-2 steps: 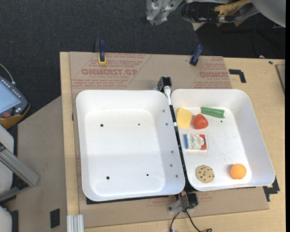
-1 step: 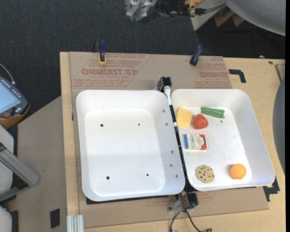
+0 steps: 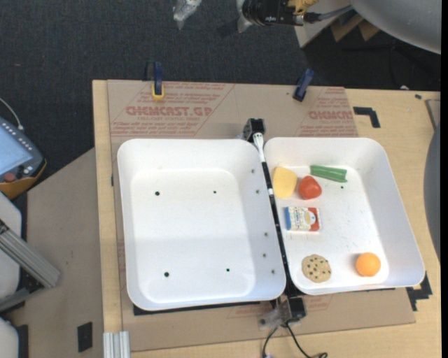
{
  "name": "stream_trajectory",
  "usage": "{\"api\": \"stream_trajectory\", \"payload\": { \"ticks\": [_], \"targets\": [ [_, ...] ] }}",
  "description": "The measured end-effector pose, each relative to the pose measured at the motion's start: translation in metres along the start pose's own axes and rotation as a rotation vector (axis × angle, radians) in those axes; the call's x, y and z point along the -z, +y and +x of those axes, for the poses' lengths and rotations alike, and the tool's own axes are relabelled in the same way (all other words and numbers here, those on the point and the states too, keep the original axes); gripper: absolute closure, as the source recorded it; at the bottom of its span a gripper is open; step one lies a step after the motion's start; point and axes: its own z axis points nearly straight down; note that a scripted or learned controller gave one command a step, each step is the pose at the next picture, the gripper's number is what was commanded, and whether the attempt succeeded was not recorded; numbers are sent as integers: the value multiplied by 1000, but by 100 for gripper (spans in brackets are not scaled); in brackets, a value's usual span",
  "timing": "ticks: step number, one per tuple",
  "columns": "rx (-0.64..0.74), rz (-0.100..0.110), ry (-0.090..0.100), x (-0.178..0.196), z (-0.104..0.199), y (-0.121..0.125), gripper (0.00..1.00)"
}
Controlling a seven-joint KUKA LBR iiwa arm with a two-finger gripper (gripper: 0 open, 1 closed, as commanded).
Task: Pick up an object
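The right bin (image 3: pixel 392 203) holds several small items. A yellow piece (image 3: pixel 283 182) lies against its left wall, touching a red tomato (image 3: pixel 309 187). A green stick (image 3: pixel 328 173) lies just behind them. A small white and blue carton (image 3: pixel 302 219) rests flat in the middle. Near the front are a cookie (image 3: pixel 316 267) and an orange ball (image 3: pixel 367 263). My gripper (image 3: pixel 187 11) is a blur at the top edge, well behind both bins and high above the bench, with nothing seen in it.
The left bin (image 3: pixel 133 210) sits beside the right one, the two walls meeting at a black clip (image 3: pixel 253 129). Blue clamps (image 3: pixel 157 78) (image 3: pixel 303 84) hold the brown board's far edge. The grey arm (image 3: pixel 402 21) crosses the top right corner.
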Motion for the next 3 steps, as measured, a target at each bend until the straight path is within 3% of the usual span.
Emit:
{"api": "stream_trajectory", "payload": {
  "ticks": [1, 2, 3],
  "targets": [
    [1, -5, 1, 11, 1, 0, 100],
    [6, 7, 1, -4, 1, -132, 100],
    [-7, 22, -8, -147, -55, -168, 100]
  ]
}}
